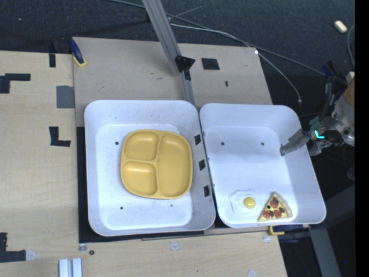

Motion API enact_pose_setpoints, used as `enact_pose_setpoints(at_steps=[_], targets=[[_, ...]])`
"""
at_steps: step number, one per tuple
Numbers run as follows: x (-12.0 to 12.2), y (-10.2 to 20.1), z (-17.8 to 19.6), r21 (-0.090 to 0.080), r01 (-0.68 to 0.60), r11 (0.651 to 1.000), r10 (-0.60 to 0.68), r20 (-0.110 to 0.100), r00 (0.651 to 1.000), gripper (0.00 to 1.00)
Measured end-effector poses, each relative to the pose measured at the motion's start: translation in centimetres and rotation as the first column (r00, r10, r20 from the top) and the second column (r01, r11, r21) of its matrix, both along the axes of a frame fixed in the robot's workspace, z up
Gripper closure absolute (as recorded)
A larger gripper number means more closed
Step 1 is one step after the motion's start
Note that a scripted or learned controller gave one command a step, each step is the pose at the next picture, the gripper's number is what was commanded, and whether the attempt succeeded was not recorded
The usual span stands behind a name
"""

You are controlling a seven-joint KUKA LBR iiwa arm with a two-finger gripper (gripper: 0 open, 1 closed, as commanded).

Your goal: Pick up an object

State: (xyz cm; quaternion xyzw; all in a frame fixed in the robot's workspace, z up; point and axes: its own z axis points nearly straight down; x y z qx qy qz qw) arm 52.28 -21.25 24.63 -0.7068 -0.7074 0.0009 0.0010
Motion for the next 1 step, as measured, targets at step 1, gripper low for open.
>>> enact_pose_setpoints(at_steps=[1], targets=[[0.03,0.00,0.05,0.000,0.000,1.000,0.000,0.001,1.000,0.00]])
